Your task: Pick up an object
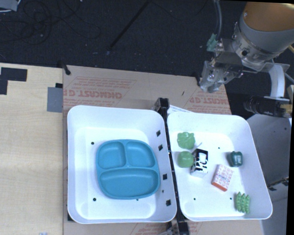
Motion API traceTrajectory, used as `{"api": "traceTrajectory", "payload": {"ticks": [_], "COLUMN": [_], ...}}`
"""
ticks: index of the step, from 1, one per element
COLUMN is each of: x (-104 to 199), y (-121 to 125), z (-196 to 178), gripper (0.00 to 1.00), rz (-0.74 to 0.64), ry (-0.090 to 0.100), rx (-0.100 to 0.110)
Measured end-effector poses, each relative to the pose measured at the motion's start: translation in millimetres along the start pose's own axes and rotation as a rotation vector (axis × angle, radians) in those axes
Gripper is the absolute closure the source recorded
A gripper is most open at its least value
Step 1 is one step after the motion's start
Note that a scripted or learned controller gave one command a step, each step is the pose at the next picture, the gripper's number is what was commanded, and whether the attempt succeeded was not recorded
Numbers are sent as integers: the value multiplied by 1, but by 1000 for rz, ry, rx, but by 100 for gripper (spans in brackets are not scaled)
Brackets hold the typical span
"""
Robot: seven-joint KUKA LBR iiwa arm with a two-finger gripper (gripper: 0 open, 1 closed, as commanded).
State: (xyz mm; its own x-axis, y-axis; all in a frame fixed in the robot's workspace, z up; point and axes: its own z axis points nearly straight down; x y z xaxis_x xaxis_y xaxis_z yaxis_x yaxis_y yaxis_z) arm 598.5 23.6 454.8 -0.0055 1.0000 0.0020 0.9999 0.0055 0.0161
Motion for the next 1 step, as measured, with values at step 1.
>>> {"api": "traceTrajectory", "payload": {"ticks": [1], "x": [59], "y": [6], "z": [7], "gripper": [100], "rz": [1], "ry": [-1], "rx": [18]}}
